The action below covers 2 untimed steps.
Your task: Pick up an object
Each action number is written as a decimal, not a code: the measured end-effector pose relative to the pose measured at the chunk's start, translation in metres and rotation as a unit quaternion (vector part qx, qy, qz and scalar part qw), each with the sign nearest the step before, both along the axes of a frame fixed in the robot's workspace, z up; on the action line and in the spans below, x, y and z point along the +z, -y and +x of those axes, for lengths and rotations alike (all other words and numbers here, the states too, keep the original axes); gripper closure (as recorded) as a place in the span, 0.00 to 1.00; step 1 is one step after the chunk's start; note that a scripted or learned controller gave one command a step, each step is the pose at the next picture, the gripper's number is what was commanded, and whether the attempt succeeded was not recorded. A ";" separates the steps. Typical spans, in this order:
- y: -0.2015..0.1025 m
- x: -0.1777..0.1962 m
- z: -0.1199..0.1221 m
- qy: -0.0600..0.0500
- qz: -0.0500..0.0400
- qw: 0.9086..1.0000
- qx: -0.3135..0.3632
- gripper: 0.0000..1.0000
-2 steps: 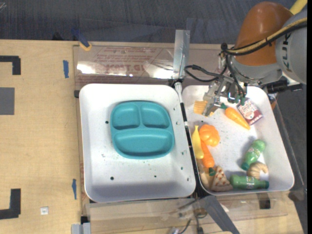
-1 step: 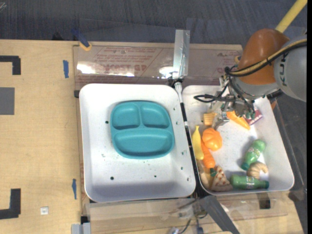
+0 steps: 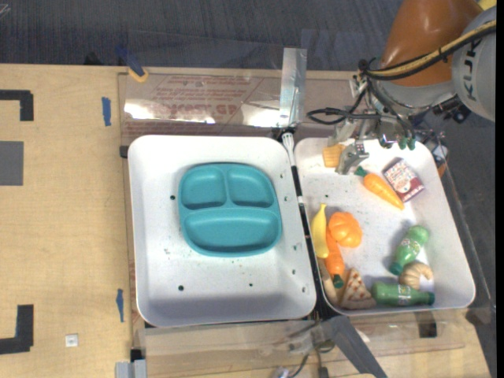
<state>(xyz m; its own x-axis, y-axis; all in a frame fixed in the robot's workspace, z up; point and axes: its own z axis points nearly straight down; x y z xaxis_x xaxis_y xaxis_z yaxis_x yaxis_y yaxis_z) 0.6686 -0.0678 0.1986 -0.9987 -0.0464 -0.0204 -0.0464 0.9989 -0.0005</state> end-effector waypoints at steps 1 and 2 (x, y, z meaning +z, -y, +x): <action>-0.043 -0.012 0.000 -0.007 0.000 0.999 0.032 1.00; 0.072 0.010 -0.015 -0.004 -0.003 0.999 0.044 1.00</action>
